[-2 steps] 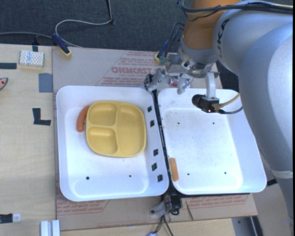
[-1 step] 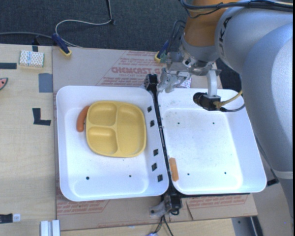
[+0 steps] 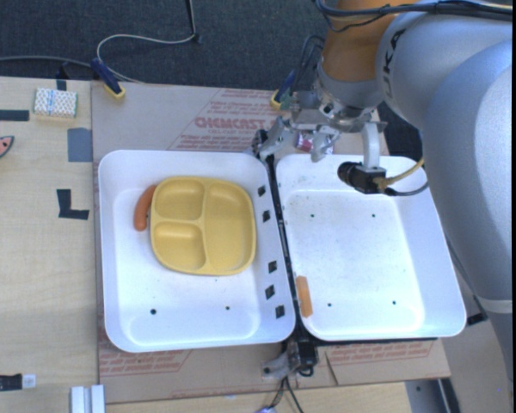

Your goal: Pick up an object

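Hovering over the far edge of the right bin, the gripper seems between grasps, grip state impossible to tell, and must next descend toward the carrot at that bin's near-left wall.

The right bin has a broad open floor; a small orange piece hugs its near left wall. In the left bin, a yellow divided plate fills the far middle, an orange sausage touching its left edge. The arm crowds the far right.
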{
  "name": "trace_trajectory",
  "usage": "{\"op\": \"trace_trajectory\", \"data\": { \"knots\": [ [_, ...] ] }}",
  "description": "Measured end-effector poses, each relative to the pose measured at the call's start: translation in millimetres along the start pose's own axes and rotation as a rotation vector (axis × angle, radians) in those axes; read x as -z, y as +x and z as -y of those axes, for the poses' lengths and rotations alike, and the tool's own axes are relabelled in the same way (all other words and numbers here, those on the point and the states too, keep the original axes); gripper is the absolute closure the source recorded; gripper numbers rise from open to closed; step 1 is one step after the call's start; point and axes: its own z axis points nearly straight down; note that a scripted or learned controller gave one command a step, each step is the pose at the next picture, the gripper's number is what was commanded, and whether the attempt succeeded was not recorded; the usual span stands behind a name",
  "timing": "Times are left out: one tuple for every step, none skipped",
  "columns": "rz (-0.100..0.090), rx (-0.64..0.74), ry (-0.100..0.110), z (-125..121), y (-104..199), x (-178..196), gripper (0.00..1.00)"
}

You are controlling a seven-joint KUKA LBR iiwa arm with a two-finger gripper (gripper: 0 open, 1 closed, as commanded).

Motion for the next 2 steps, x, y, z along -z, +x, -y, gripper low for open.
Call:
{"op": "trace_trajectory", "data": {
  "knots": [
    [0.007,-0.007,-0.004,0.0,11.6,-47.1,0.0],
    [0.007,-0.007,-0.005,-0.3,11.6,-36.9,1.0]
  ]
}}
